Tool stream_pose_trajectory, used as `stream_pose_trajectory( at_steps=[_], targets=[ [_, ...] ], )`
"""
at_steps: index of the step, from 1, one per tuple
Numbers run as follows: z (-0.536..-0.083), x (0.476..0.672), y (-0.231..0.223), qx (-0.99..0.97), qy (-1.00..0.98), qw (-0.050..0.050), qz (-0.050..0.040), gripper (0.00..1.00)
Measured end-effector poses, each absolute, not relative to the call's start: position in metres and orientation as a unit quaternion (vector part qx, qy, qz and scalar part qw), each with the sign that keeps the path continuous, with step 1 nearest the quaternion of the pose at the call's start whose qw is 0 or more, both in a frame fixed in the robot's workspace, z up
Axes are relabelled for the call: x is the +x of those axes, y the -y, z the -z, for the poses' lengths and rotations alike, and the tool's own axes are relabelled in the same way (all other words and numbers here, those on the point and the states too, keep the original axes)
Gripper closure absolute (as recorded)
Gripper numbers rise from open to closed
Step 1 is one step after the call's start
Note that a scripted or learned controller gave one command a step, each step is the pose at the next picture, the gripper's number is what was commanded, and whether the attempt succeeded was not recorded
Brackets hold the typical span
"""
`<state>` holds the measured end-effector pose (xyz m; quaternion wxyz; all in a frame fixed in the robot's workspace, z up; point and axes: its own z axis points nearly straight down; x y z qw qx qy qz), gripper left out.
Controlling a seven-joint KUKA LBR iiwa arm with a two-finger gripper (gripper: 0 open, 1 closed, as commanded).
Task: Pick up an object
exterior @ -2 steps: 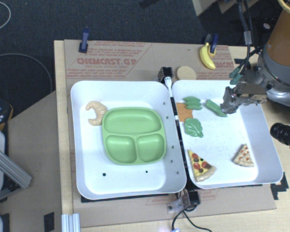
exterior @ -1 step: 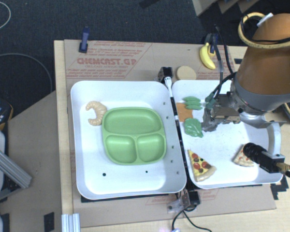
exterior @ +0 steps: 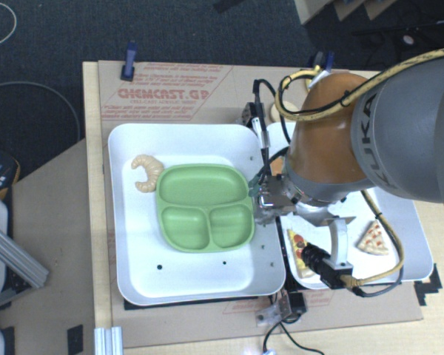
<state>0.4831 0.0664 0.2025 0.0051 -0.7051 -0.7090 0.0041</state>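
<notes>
The arm's wrist hangs over the seam between the left bin [exterior: 126,220] and right bin [exterior: 422,250], w/ the claw [exterior: 265,198] at the right edge of the green divided tray [exterior: 205,207]; claw opening cannot be told, and nothing is seen held. Candidate objs: tray at centre of left bin, croissant [exterior: 147,171] touching the tray's upper-left corner, pizza slice [exterior: 372,239] near the right bin's right edge. Risks: the thin tray rim likely slips from a pinch; a lift at one edge probably tilts the tray and shoves the croissant; descent near the bin walls may catch them.
</notes>
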Motion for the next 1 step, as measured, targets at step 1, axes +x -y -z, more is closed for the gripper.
stream_pose_trajectory(
  at_steps=[1],
  targets=[
    [-0.3284,0.4809,-0.0490,-0.707,0.707,-0.004,0.0056,1.00]
  ],
)
